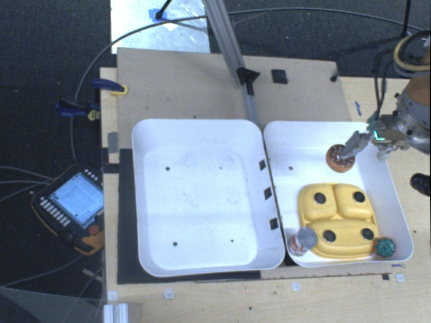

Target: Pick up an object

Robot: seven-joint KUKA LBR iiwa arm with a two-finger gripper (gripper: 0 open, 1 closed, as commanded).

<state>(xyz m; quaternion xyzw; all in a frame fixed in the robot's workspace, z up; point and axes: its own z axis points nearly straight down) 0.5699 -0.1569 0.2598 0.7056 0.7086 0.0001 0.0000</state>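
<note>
In the right bin point(387, 180), up near its far edge, the gripper point(348, 153) is down on a small brown round thing point(339, 159), its tip touching the top of it. Whether the hand is open, closed or gripping, I cannot tell from up here. Nearer the front sits a big yellow block point(337, 219) with dark dots. A small grey-capped piece point(301, 241) rests at its front left corner, a teal ball point(385, 248) at its front right. The left bin point(199, 197) lies alongside, touching the right one.
</note>
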